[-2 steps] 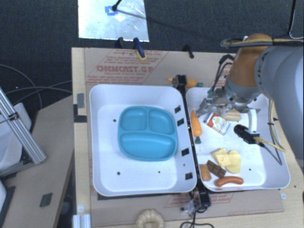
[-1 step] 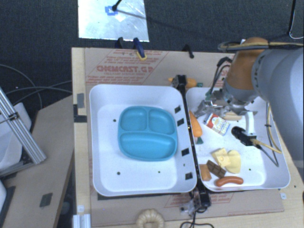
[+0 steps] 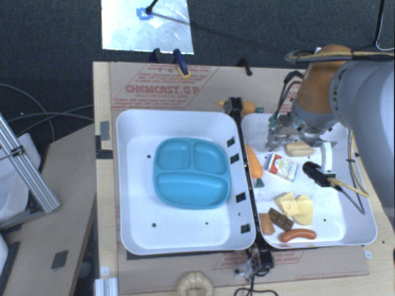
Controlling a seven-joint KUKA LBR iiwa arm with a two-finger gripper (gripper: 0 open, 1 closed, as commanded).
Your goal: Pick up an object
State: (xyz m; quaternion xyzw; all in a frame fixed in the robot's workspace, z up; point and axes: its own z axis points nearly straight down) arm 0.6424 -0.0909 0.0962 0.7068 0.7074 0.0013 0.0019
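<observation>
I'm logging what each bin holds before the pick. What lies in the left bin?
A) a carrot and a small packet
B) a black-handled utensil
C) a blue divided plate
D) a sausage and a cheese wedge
C: the blue divided plate lies flat in the left bin, while the food items, such as the sausage, are in the right bin.

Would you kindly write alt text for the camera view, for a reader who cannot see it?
A grey robot arm reaches from the right, its gripper low over the right bin, which holds toy food including a sausage, cheese and a carrot. The left bin holds a blue divided plate.
</observation>
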